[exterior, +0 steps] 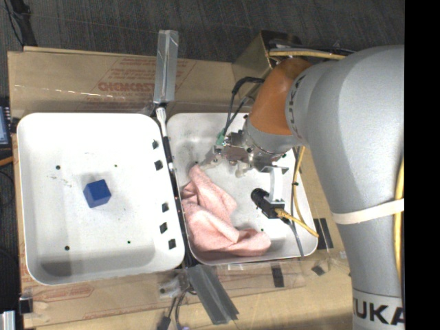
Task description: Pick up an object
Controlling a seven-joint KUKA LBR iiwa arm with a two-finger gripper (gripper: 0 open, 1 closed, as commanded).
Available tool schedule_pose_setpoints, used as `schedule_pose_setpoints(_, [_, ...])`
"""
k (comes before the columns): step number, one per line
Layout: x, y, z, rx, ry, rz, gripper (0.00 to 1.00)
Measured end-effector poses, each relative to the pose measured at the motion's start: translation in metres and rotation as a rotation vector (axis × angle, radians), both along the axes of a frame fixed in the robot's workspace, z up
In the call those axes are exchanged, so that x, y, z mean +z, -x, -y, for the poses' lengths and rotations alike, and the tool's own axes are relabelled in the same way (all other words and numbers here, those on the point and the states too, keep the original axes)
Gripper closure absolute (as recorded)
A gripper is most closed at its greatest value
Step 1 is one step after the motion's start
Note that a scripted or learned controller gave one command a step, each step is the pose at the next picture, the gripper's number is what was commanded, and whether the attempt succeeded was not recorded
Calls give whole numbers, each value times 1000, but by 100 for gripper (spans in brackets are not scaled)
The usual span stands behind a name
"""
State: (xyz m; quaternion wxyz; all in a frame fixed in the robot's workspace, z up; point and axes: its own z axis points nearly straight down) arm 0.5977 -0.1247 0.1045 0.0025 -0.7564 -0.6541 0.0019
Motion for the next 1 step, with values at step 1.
schedule_pose_setpoints(1, [-13,58,6,167,-1,4,0])
